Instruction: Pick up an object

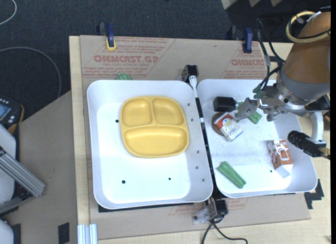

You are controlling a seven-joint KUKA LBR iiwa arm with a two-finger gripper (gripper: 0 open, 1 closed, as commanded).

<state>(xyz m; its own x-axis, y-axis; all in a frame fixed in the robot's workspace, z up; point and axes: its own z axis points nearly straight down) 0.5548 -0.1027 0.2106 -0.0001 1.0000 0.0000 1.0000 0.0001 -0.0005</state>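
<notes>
Reading the bench from the left, we first see the left bin [100,148], well away from the pincer, with a yellow divided plate [154,126] lying flat in its upper middle; it sits there as clutter, not as something easily pinched. Above both bins the brown board [157,56] shows red print that we read as "CHEMCAST", repeated at the upper right, and blue clamps [109,34] at its far edge pin it in place.

Moving right, we come to the right bin [252,185], where the loose things lie for picking. A green block [231,174] lies below and left of the pincer, well apart from it. A red-and-white packet [227,125] lies just left of the pincer, tilted; its printing is too small for us to read. A black block [224,103] sits above that packet.

The pincer [251,113] hangs low over the bin's upper middle, with a small green piece [255,117] at its tip; we cannot tell whether the fingers are spread or pressed together, nor whether they pinch that piece. We judge the packet or the green piece to be the likely target.

Farther right and lower, an orange-and-white carton [280,155] lies near the bin's edge, its writing unreadable.
</notes>
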